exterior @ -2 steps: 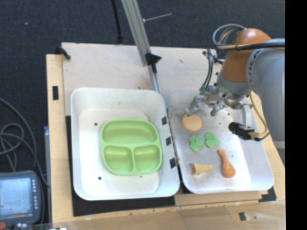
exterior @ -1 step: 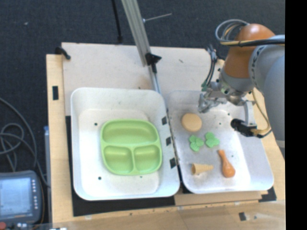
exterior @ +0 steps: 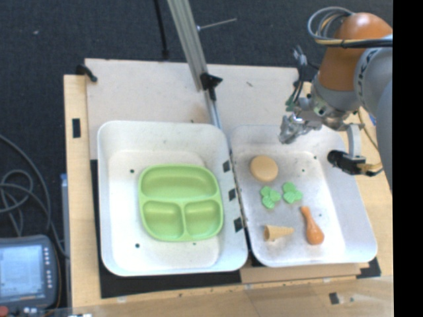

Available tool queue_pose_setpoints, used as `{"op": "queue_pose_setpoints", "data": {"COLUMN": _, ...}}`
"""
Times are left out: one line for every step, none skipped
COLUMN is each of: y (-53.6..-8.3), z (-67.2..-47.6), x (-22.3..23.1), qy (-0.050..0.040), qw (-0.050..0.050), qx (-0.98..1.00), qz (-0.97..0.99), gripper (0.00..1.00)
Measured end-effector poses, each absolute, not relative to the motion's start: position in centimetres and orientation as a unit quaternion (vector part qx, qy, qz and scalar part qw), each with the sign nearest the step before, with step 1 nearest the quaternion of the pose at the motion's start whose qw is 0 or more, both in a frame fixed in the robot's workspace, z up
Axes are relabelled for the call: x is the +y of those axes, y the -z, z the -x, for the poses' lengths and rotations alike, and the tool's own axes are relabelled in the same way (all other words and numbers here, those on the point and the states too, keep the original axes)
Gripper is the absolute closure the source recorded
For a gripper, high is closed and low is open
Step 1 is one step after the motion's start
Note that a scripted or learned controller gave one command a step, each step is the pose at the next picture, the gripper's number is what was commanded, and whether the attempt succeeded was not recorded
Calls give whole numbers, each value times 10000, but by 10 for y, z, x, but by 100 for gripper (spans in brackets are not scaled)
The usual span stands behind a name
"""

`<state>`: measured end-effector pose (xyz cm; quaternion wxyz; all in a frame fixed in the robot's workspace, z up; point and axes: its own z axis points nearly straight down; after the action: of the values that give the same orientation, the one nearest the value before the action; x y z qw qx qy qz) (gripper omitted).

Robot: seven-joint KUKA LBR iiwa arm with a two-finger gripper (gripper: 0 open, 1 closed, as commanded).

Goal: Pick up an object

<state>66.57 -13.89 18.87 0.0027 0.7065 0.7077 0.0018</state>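
- The claw [exterior: 289, 132] hangs over the far edge of the right bin [exterior: 344, 207], below the arm's orange band [exterior: 350, 51]. Whether it is open or closed cannot be made out, and nothing shows in its grip.
- Nearest to it, a round tan bun [exterior: 264, 168] lies in the right bin, apart from the claw.
- Just beyond the bun lie two green leafy pieces [exterior: 280, 195], side by side.
- Nearer the front lie an orange carrot [exterior: 311, 226] and a small tan cone [exterior: 277, 232].
- The left bin [exterior: 119, 150] holds a green divided plate [exterior: 180, 201].
- Both bins rest on the surface [exterior: 145, 88].
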Motion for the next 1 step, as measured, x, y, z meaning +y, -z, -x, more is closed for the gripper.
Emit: {"op": "queue_pose_setpoints", "data": {"y": -242, "z": -672, "x": -131, "qy": -23, "qw": 31, "qx": 7084, "qz": -7058, "gripper": 100}}
